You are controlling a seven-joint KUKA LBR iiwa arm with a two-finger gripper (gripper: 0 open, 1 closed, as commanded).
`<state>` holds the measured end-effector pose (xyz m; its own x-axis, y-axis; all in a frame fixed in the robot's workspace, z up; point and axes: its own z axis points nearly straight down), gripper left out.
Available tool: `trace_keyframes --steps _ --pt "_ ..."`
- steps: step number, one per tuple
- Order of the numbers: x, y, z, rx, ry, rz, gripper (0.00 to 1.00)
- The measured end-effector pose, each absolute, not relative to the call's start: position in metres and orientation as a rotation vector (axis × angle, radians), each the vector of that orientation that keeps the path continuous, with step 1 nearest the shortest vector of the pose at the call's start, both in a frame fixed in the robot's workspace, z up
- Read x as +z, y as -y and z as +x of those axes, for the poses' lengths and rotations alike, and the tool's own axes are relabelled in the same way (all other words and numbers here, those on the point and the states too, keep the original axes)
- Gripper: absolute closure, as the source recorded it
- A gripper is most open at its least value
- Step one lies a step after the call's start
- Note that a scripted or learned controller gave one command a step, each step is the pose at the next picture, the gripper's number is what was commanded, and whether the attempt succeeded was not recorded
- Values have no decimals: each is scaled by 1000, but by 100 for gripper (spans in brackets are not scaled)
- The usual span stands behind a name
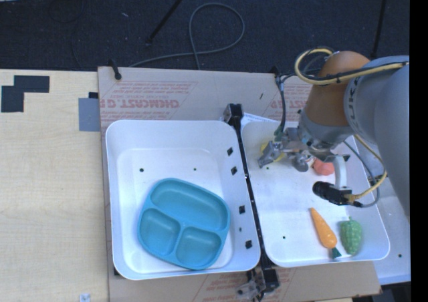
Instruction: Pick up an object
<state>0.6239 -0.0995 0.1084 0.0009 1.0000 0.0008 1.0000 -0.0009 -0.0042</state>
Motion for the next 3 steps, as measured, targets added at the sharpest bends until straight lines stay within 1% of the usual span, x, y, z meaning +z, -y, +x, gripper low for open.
trace_keyframes --steps 1,2,3 --pt "120 101 624 4 2214 -2224 100" --pt "173 96 633 -1 2223 -2221 100" --pt "234 101 638 -1 2223 -2222 100"
